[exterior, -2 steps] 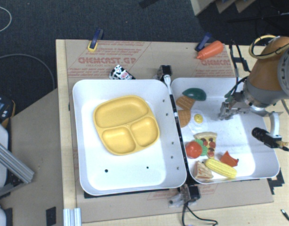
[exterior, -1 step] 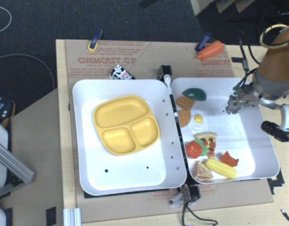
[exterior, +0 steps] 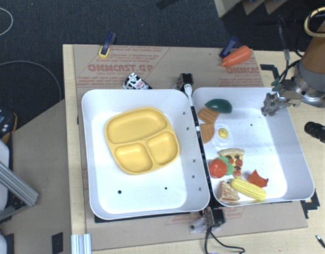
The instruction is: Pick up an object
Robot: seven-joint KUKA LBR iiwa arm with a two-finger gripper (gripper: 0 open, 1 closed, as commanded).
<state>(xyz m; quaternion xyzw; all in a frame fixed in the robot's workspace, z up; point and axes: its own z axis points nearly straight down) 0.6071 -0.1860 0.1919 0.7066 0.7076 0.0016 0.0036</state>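
Overhead, two shallow white bins sit side by side on the bench, and the right bin [exterior: 295, 142] serves as the landmark for everything else. Along its left half lies a scatter of toy food: a dark green piece [exterior: 219, 106] near the bin's far left corner, a brown slice [exterior: 207, 116] just beside it, another brown piece [exterior: 207, 133] below that against the left wall, and a fried egg [exterior: 223, 134] next to it. Toward the bin's near side are a pizza slice [exterior: 232, 158], a red tomato [exterior: 217, 168] touching it, a yellow corn cob [exterior: 247, 189], a small red piece [exterior: 258, 179] just beyond the cob, and a tan wedge [exterior: 228, 192] at the near left corner.

The gripper [exterior: 270, 105] hangs over the bin's far right part, well apart from the food; whether it is open or closed cannot be told at this angle, and nothing is seen held in it.

Left of the right bin, the left bin [exterior: 99, 184] holds a yellow divided tray [exterior: 141, 140]. Beyond the right bin's far edge, an orange clamp [exterior: 236, 56] sits on the cardboard
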